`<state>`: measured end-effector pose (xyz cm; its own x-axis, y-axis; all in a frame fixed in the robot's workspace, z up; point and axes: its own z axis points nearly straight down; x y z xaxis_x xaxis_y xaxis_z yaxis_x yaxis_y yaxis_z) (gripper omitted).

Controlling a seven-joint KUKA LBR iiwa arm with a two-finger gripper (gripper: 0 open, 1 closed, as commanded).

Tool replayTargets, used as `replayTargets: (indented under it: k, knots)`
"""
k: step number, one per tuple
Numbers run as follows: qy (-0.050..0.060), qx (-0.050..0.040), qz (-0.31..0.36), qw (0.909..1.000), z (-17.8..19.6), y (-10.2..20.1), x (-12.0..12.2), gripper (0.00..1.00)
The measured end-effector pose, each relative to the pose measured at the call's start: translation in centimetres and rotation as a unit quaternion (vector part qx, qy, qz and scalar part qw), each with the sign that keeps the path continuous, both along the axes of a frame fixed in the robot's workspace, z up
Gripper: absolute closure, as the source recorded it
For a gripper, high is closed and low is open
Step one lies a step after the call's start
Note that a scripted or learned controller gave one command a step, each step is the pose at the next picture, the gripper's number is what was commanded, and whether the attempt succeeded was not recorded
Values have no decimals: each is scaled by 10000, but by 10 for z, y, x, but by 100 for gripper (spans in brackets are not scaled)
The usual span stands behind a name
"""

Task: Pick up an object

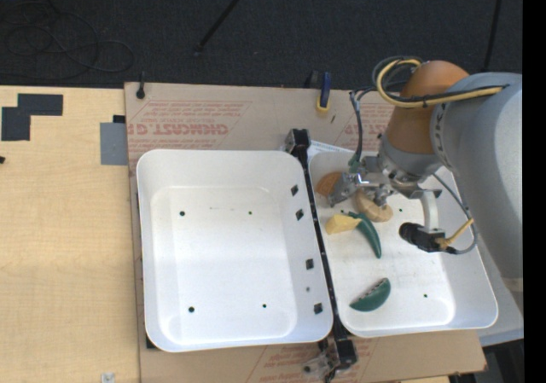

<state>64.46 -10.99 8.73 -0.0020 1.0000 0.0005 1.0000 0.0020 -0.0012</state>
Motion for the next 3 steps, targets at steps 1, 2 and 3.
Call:
replayTargets:
  k: [1, 2, 3]
  knots:
    - [15, 0, -3, 10000, 0, 17, -2, 0]
    - [25, 1, 6, 10000, 10, 16, -2, 100]
    - [-9, 0, 2, 10000, 74, 28, -17, 100]
